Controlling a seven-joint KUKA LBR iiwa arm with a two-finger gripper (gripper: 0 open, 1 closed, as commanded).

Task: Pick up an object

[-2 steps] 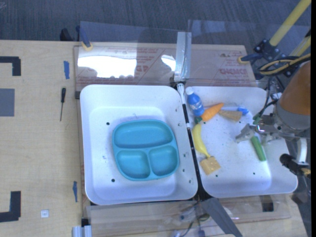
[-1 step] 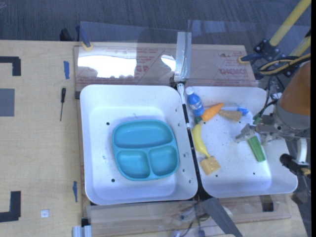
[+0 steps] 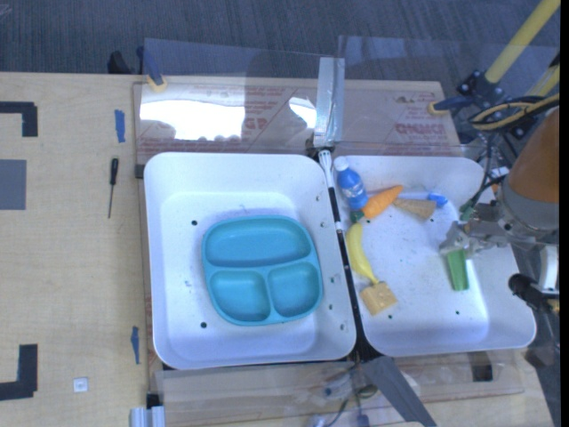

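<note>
The right bin [image 3: 507, 323] holds a blue bottle [image 3: 350, 188] by its left wall, an orange carrot [image 3: 382, 201], a yellow banana [image 3: 358, 252], a tan bread-like cube [image 3: 377, 298], a tan cracker piece [image 3: 414, 209] and a small blue item [image 3: 436, 200]. A green stick-shaped object [image 3: 458, 270] lies towards the bin's right side. My gripper [image 3: 460, 241] sits low over that bin, right at the upper end of the green object and touching or nearly touching it. The arm's grey wrist and orange band [image 3: 538, 172] rise to the right.
The left bin [image 3: 169, 194] carries a teal divided plate [image 3: 260, 268] in its middle. A metal divider post [image 3: 329, 105] stands behind the wall between the bins. Cables and a yellow bar [image 3: 524, 34] crowd the back right. A screwdriver [image 3: 112, 185] lies on the bench at left.
</note>
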